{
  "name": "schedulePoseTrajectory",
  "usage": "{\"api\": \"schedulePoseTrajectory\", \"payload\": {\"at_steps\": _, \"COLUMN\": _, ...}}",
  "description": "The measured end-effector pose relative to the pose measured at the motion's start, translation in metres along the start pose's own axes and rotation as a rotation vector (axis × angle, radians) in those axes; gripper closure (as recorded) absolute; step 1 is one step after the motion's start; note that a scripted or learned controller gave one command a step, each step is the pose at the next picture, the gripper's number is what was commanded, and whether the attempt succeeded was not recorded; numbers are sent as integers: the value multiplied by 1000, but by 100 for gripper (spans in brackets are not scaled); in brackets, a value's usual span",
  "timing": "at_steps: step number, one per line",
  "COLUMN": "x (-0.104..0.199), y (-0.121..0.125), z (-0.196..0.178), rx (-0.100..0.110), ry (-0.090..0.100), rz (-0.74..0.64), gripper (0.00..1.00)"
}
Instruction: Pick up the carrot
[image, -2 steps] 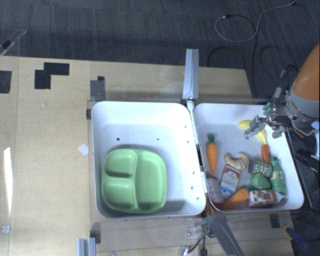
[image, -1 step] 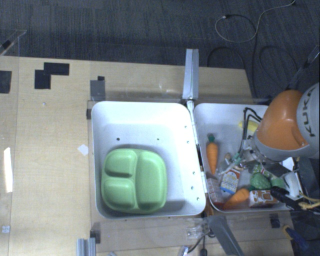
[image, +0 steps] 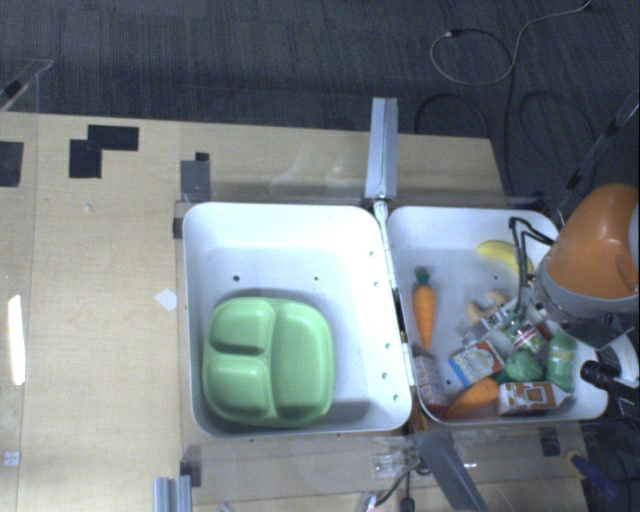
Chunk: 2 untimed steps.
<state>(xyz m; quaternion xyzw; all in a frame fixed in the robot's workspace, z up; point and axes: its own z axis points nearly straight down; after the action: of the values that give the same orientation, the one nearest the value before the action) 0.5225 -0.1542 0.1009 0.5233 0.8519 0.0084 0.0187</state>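
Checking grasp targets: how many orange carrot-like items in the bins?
2, both in the right bin: a carrot by the left wall, another orange item near the front edge. Clutter under the arm may hide more.

Even, soft overhead light; both white bins (image: 300, 225) read bright. A white glare streak marks the bench (image: 15, 340) at left. The green tray (image: 268, 360) throws faint shadow. Slightly soft focus throughout.

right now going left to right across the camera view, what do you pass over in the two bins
green divided plate in the left bin → carrot by the right bin's left wall → blue-and-white carton → banana → green packet, under the arm
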Motion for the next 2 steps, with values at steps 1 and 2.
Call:
{"api": "schedulePoseTrajectory", "payload": {"at_steps": 1, "x": 0, "y": 62, "z": 5, "rx": 8, "ry": -3, "rz": 670, "gripper": 0}}
{"api": "schedulePoseTrajectory", "payload": {"at_steps": 2, "x": 28, "y": 90, "z": 4, "rx": 6, "ry": -3, "rz": 597, "gripper": 0}}
